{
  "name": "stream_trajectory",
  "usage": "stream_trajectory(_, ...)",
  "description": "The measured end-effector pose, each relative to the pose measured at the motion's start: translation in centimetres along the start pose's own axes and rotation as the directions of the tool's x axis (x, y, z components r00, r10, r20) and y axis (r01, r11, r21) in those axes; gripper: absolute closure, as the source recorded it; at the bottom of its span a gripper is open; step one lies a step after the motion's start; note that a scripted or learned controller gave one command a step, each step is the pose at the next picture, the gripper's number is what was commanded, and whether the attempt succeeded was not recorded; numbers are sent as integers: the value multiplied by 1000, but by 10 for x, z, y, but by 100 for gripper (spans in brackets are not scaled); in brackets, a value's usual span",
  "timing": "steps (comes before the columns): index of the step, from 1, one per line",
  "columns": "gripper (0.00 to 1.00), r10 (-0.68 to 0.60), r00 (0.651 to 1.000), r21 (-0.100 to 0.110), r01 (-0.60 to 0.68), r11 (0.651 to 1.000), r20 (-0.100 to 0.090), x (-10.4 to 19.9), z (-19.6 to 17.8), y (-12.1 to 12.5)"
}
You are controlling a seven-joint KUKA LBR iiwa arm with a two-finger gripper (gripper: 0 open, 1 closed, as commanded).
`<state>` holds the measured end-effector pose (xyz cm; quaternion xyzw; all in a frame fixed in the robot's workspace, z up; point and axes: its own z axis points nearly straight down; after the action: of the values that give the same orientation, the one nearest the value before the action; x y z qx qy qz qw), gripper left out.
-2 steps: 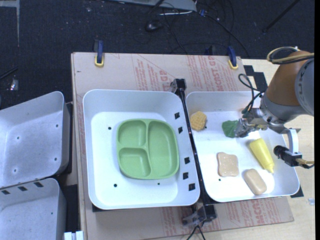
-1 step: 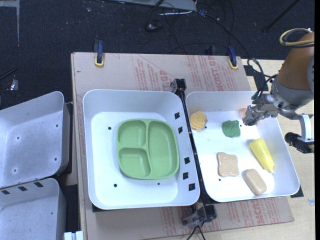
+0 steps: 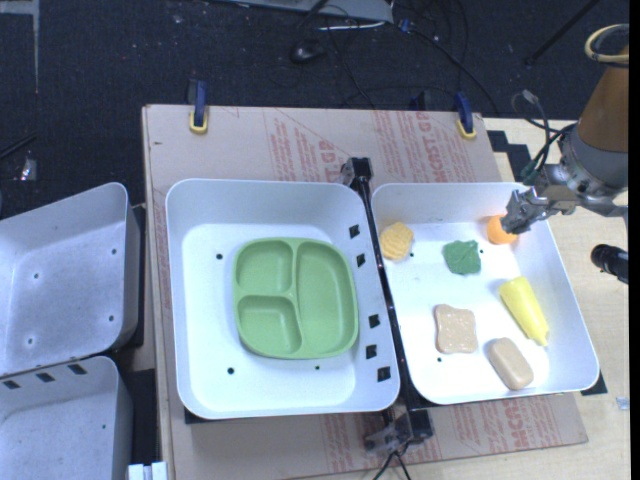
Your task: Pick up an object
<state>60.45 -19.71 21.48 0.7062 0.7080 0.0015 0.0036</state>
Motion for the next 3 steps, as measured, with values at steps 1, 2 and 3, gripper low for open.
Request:
stream_trajectory(1, 100, -5, 1000, 4, 5, 1000, -4, 52, -14, 4)
stream_trajectory(2, 100, -6, 1000, 8, 6, 1000, -5, 110, -5, 7)
stream_trajectory(3, 100, -5, 1000, 8, 5, 1000, -5, 158, -12, 4)
